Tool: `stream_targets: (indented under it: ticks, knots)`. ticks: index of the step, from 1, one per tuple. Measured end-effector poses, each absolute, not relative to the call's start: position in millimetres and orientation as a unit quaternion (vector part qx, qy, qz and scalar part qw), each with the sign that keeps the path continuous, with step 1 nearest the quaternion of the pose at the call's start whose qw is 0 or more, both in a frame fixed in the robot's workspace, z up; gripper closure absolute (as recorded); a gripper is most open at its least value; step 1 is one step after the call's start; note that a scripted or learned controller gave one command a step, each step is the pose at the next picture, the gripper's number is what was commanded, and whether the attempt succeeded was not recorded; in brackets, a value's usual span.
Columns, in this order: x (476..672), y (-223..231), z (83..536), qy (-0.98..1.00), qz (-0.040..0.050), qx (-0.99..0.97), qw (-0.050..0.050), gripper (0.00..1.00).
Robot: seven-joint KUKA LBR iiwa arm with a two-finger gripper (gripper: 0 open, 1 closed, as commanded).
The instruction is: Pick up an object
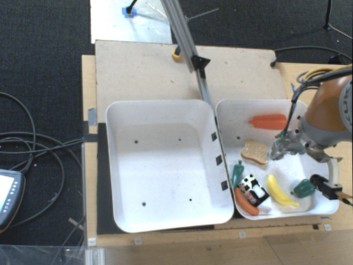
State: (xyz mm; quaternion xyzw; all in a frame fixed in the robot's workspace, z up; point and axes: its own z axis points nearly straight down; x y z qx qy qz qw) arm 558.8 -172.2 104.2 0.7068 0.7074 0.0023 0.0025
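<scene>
Bread slice (254, 152) just left of gripper (277, 149) (right bin (237, 112))

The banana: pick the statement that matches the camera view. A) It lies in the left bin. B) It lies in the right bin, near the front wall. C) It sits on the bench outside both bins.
B: the banana lies in the right bin, close to its front wall.

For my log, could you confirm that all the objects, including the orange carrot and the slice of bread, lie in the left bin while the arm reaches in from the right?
Not quite: the camera view shows the carrot, the slice of bread and the other objects in the right bin, not the left bin. The arm does reach in from the right.
</scene>
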Motion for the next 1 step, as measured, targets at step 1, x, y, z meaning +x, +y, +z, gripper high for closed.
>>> stream_targets:
  ticks: [1]
  knots:
    - [567.6, -177.9, 152.5, 0.708, 0.0015, 0.706, 0.003, 1.00]
